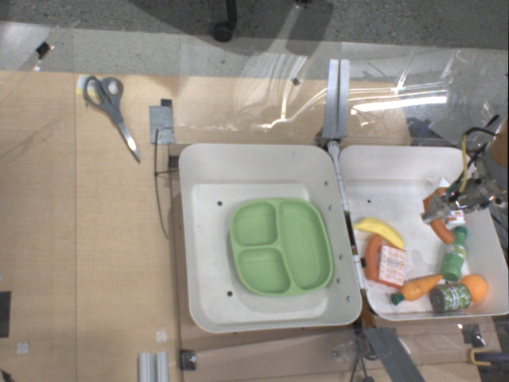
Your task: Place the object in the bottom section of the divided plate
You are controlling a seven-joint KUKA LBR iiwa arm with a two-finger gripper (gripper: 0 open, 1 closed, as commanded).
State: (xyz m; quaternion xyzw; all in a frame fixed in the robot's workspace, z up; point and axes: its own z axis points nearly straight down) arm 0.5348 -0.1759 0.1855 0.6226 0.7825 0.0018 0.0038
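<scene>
Table [79, 237] carries two white bins. Left bin [262, 161] holds a light-green divided plate [281, 247], three sections, lying flat. Right bin [382, 177] holds toy food: banana [380, 230], carrot [417, 288], orange [474, 286], green can [451, 298]. Claw [452, 205] sits low over an orange-red item [442, 229] at the bin's right side; grip state cannot be told.

Counted: two bins [262, 161], one plate [281, 247] with three sections, one pair of scissors [111, 110]. In the right bin: one banana [380, 230], one carrot [417, 288], one orange [475, 286], one can [450, 298], one bottle [453, 259].
</scene>
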